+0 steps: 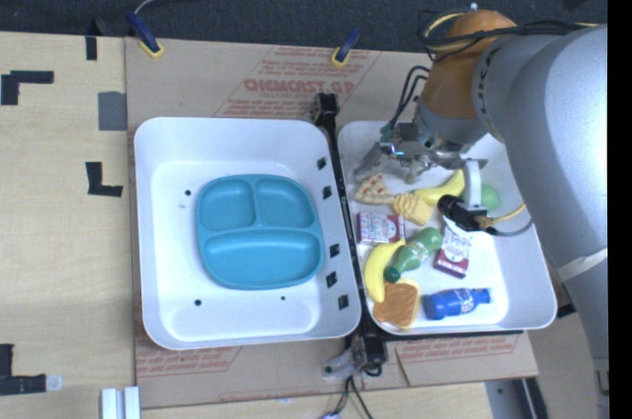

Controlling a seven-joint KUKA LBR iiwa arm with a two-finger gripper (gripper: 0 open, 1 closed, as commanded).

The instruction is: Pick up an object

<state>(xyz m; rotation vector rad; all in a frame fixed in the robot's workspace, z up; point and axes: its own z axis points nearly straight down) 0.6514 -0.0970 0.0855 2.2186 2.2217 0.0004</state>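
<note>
The bench carries two shallow white bins side by side. The left bin (pixel 158 209) holds one item: a blue divided plate (pixel 261 231) with three compartments, lying flat near the bin's centre. A black divider (pixel 336 209) runs between the two bins and serves as the landmark for all positions below.

The right bin (pixel 528 293) holds the loose objects (all are toy food items or small packages). Just right of the divider, at its upper half, lies a pizza slice (pixel 372 189). Right of the slice is a pale yellow corn-like piece (pixel 415 206), with a second yellow piece (pixel 449 186) angled above it. Below the slice, close to the divider, sits a small red-and-white packet (pixel 376 227). Below that packet, a yellow banana (pixel 378 271) curves along the divider side. A green bottle-shaped object (pixel 417 249) lies across the banana's upper end. A brown bread-like piece (pixel 397 305) rests at the banana's lower end. Further right of the divider are a red-and-white carton (pixel 455 249) and a blue bottle (pixel 456 301) lying on its side. A green round object (pixel 488 199) is partly hidden behind a black cable end.

The grey arm enters from the right, with its orange band above the wrist. The gripper (pixel 405 155) sits low over the upper part of the right bin, just above the pizza slice. The finger state cannot be determined: the metal parts are too small and cluttered to resolve. No object is visibly between the fingers.
</note>
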